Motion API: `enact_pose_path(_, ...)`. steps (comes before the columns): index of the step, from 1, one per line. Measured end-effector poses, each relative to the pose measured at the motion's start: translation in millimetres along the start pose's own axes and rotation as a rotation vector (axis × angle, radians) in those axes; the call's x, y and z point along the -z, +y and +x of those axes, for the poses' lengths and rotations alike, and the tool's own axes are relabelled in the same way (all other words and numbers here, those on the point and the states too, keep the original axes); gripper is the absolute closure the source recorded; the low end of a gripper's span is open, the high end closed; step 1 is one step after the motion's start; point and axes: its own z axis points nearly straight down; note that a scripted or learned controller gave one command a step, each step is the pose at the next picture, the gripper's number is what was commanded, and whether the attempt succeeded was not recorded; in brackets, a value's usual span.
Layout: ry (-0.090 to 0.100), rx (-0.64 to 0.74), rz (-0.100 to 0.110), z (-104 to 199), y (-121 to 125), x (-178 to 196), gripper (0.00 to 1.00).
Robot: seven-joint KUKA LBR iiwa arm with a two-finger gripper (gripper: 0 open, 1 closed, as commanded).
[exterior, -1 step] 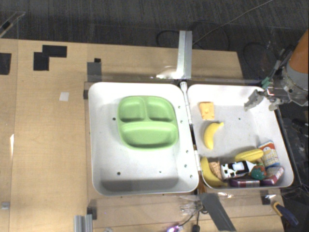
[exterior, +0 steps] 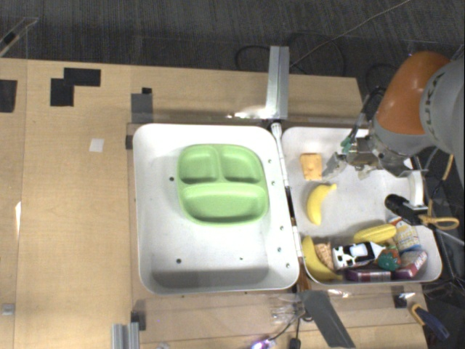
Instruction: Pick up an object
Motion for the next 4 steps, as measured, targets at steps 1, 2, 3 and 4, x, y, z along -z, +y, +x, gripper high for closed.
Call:
enact_pose_path(1, -0.001, 0.067, -0.002, -27, -19, -18, 0.0)
enact_pose_path(2, -0.001, 0.067, -0.002, -27, -19, -18, 0.0)
enact_pose_path(3, -0.003, 0.283, -0.009, 9, -5, -37, 0.0)
enact_pose_path(4, -0.002, 0.289, -0.009, 32, 31, -38, 0.0)
